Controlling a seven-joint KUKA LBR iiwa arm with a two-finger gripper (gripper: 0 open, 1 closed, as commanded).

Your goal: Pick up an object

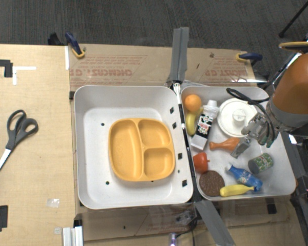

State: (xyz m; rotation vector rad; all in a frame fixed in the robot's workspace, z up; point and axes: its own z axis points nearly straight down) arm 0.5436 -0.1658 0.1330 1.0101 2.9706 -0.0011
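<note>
The right bin (284, 181) holds several small objects. Among them are an orange (193, 102), a white bottle with a black label (204, 124), a white round dish (236, 117), an orange drumstick-shaped toy (224, 145), a red tomato (200, 161), a brown disc (211, 182), a yellow banana (238, 189), a blue crumpled item (244, 175) and a grey-green can (261, 163). My gripper (249, 137) hangs low over the bin's right half, between the white dish and the can, just right of the drumstick toy. Nothing shows lifted off the bin floor.
The left bin (87, 137) holds a yellow divided plate (141, 149). Scissors (15, 132) lie on the wooden bench at far left. A grey bar (179, 55) rises between the bins at the back. The arm's orange band (297, 83) overhangs the right bin's far right corner.
</note>
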